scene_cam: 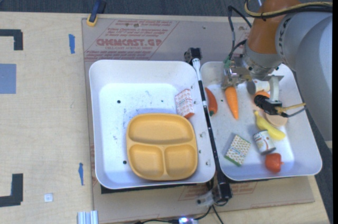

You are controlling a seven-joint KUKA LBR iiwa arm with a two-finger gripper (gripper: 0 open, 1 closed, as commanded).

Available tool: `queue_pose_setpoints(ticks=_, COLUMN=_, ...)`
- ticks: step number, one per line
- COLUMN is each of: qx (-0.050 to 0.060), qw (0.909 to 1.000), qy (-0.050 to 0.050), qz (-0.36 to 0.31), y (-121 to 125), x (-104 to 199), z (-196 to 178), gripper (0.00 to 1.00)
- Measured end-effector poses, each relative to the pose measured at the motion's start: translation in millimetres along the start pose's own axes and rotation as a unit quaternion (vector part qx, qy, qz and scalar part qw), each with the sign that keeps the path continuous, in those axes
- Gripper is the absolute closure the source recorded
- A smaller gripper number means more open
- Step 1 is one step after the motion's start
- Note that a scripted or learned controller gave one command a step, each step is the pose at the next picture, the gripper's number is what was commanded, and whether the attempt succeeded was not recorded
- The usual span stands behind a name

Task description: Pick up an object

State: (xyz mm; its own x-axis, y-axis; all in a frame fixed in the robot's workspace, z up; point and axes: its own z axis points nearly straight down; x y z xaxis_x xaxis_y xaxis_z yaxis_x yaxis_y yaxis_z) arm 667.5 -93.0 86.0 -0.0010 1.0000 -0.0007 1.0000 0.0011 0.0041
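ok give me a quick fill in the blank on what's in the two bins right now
1. The yellow divided tray lies in the ____ bin.
2. The tray has ____ compartments.
3. The carrot lies in the right bin with its pointed tip toward the ____ edge of the view.
4. The small red-and-white packet leans near the left bin's ____ wall.

Missing words: left; three; bottom; right

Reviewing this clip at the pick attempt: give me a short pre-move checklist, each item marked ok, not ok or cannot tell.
1. Gripper over the right bin: ok, it sits at the bin's far end.
2. Target close by: ok, the carrot lies just below the gripper.
3. Carrot free of neighbours: ok, apart from the red-orange item at the divider.
4. Object held between the fingers: cannot tell.
5. Cables clear of the banana: not ok, they hang right above it.
6. Left bin items out of the way: ok, the yellow tray is well aside.
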Motion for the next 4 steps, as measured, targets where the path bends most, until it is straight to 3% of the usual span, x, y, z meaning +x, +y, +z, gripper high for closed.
queue_pose_setpoints(ticks=2, qx=0.001, qw=1.0000, qy=0.000, qz=0.000, y=-18, x=0, z=-1, gripper=1.00)
queue_pose_setpoints(ticks=3, qx=0.000, qw=1.0000, qy=0.000, qz=0.000, y=0, x=1, z=0, gripper=1.00)
queue_pose_setpoints(ticks=4, qx=0.000, qw=1.0000, qy=0.000, qz=0.000, y=0, x=1, z=0, gripper=1.00)
